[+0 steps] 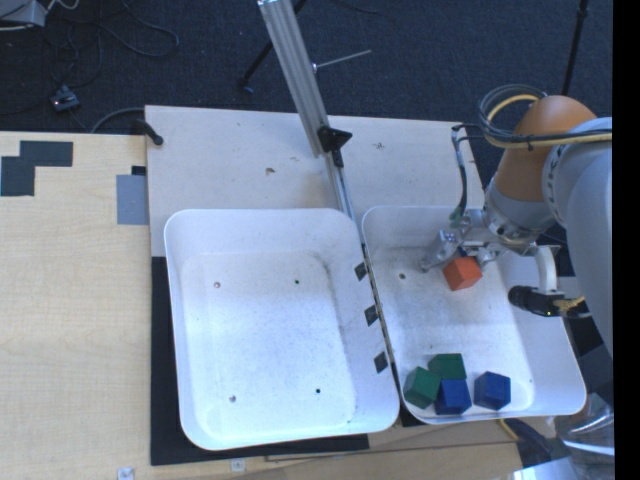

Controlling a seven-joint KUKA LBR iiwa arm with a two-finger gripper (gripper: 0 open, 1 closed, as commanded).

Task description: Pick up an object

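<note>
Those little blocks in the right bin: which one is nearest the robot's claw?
The orange block, right under the gripper. The green and blue blocks sit clustered at the bin's near edge.

You see the tool (462, 251) over the right bin (560, 388) with an orange cube (462, 273) between its fingers; two green and two blue cubes cluster at that bin's near edge.

We cannot tell whether the gripper (462, 249) grips the orange block (462, 273), and the arm (580, 198) runs off the right edge
</note>
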